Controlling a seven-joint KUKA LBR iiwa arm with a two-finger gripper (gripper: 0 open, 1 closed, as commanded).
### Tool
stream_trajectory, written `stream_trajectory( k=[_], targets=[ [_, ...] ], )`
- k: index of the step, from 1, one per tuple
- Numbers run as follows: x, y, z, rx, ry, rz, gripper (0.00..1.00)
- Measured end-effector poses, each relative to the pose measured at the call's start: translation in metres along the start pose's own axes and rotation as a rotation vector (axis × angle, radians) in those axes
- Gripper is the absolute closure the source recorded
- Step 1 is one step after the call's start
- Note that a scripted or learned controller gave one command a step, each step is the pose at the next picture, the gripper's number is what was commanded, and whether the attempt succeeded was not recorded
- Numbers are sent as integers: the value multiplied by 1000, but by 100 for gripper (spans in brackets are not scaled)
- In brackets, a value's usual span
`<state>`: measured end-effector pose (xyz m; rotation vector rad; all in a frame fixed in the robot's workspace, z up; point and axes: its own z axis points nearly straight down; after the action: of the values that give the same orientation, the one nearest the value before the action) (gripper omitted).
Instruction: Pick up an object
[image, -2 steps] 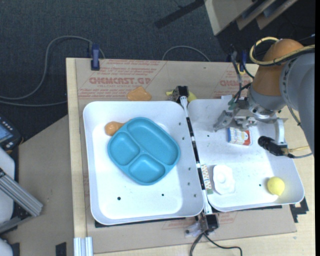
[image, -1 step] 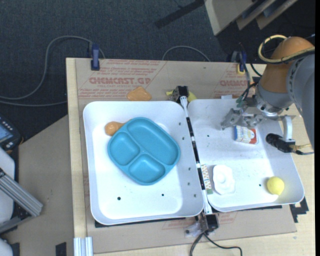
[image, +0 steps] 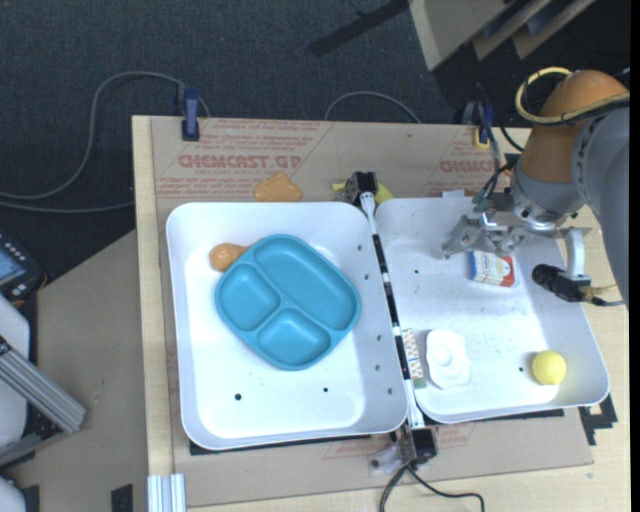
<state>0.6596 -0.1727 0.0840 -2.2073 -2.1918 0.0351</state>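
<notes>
Left bin: a blue divided plate lies near its centre, tilted toward the far edge, with a small orange object tucked against the plate's far-left edge and partly hidden by it. Another orange item sits on the bench board just beyond the left bin's far edge, outside both bins. Right bin: a white lidded container rests near the near-left corner, close to the divider between bins; a yellow ball sits near the near-right corner, well apart from the container. A small white carton with red and blue print lies in the far half of the right bin, flat on its side. The gripper hangs over the far half of the right bin, just beside the carton's far-left edge, metal fingers splayed apart and nothing between them. Judgement: the carton is the likely target, not yet grasped. For a clean pick the fingers should centre over the carton, straddle its narrower dimension, and descend until they are fully alongside the faces before closing; an off-centre close risks nudging it away.
</notes>
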Motion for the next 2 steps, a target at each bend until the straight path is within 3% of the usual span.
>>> stream_trajectory(
  k=[1, 2],
  targets=[
    [-15, 0, 1, -2, 2, 0, 0],
    [-28, -3, -37, -39, -8, -6, 0]
  ],
)
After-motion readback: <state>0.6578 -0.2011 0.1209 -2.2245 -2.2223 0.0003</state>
